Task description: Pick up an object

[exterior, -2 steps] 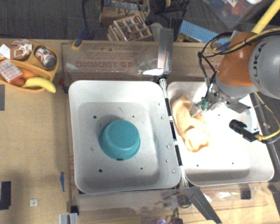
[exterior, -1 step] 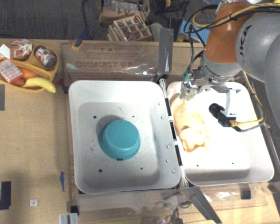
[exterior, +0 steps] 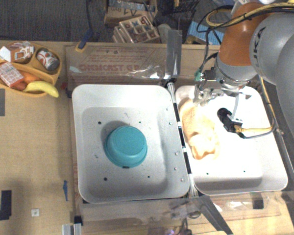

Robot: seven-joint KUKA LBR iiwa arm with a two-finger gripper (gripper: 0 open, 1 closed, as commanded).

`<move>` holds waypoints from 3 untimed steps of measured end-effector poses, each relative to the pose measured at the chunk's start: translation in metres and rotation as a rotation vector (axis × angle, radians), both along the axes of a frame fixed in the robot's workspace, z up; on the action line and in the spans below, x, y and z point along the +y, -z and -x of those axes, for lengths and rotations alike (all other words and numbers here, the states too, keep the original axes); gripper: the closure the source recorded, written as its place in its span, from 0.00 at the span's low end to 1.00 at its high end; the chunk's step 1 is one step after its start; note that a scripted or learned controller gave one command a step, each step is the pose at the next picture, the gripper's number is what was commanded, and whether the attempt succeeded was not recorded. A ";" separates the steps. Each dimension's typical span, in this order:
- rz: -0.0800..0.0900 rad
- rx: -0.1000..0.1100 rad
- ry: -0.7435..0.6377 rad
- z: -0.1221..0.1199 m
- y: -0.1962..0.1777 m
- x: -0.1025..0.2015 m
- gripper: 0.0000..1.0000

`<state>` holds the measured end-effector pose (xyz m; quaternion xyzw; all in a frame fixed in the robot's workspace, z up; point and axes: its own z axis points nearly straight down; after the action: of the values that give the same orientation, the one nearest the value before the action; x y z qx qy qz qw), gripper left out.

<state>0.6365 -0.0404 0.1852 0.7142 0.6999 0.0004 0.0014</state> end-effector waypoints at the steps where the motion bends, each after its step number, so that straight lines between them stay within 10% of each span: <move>1: 0.000 0.000 0.000 0.000 0.000 0.000 0.00; 2: 0.000 -0.011 -0.158 0.048 0.092 -0.086 0.00; 3: -0.001 -0.019 -0.154 0.046 0.080 -0.086 1.00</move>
<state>0.5907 -0.1266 0.1050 0.6581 0.7528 0.0076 0.0079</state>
